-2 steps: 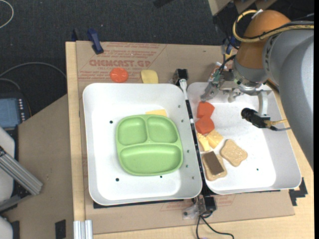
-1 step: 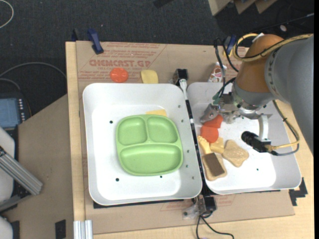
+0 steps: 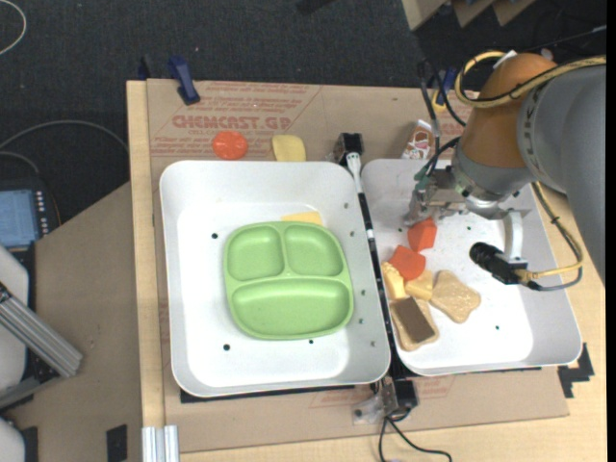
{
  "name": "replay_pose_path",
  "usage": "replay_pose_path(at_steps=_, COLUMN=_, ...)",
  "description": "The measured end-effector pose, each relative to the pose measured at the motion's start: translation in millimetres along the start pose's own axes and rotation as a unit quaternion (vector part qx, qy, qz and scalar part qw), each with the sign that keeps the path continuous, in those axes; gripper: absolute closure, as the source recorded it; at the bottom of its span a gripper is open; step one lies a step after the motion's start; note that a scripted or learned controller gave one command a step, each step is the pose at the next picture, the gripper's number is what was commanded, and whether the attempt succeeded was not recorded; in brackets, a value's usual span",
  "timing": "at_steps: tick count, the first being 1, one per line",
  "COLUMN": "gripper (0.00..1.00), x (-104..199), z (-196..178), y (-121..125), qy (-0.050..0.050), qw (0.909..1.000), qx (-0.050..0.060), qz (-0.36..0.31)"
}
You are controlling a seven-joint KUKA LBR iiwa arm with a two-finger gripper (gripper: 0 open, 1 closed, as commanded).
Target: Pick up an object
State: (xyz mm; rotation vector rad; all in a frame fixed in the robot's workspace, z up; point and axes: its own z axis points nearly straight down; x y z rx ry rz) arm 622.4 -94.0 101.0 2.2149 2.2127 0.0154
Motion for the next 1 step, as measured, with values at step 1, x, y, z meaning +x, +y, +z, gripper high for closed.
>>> replay_pose_path(at_steps=1, gripper=1.00, x=65.1, z=-89.3, y=-33.5, qy=0.001, qw=1.0000, qx=0.005, qz=-0.004)
